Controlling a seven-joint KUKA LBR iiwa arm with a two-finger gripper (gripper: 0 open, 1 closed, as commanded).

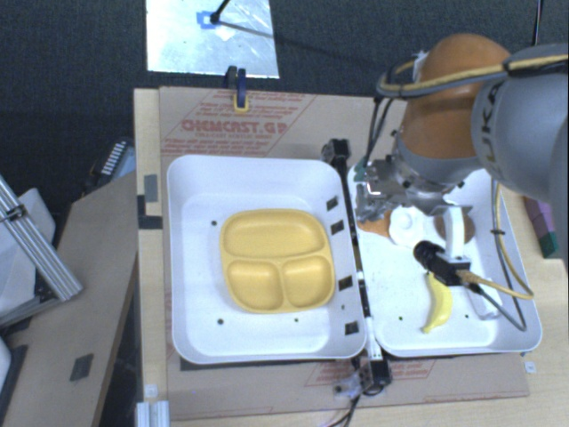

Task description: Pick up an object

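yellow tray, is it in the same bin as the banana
No, the yellow tray lies in the left bin, while the banana lies in the right bin.

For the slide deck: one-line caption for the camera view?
KUKA arm reaches into the right bin above a banana; a yellow divided tray lies in the left bin.

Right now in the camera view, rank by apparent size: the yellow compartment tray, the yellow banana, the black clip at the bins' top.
1. Yellow three-compartment plastic tray, clearly largest.
2. Yellow banana.
3. Black clip, smallest.
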